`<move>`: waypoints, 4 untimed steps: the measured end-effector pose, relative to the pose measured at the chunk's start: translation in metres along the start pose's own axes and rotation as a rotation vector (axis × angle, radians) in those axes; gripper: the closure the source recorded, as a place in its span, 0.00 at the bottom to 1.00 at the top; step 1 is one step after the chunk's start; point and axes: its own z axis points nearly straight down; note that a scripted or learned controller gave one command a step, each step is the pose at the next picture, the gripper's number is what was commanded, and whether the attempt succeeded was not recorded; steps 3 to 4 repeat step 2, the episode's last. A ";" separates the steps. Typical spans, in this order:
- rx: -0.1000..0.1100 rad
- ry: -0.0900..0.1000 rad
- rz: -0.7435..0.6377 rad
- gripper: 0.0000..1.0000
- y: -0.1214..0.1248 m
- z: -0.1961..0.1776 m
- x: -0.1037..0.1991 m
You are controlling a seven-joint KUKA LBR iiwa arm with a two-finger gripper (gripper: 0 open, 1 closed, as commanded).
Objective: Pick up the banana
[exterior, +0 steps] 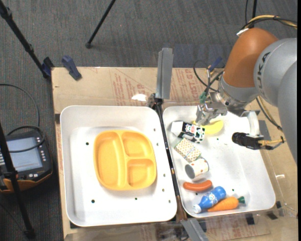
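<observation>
Reaching in from the right of the camera view, the arm holds the gripper (205,117) over the far part of the right bin (241,177). You cannot tell from this view whether the gripper is spread or pressed together. Locate the banana (214,128) on the bin floor just beside the gripper tip, partly covered by it; contact cannot be confirmed. Note the black-and-white patterned carton (188,130) lying just left of the banana. Nearer to you lie a checkered tan block (186,149), a white mug (196,168) on its side, a red sausage (197,186), a blue-and-white bottle (209,200) and a carrot (227,203). The left bin (66,159) holds a yellow divided plate (124,159), well apart from the banana.
</observation>
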 end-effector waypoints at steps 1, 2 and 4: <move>0.000 0.000 0.000 0.00 0.000 0.000 0.000; 0.002 -0.001 0.002 0.00 -0.005 0.041 -0.060; 0.002 -0.001 0.002 0.00 -0.005 0.041 -0.060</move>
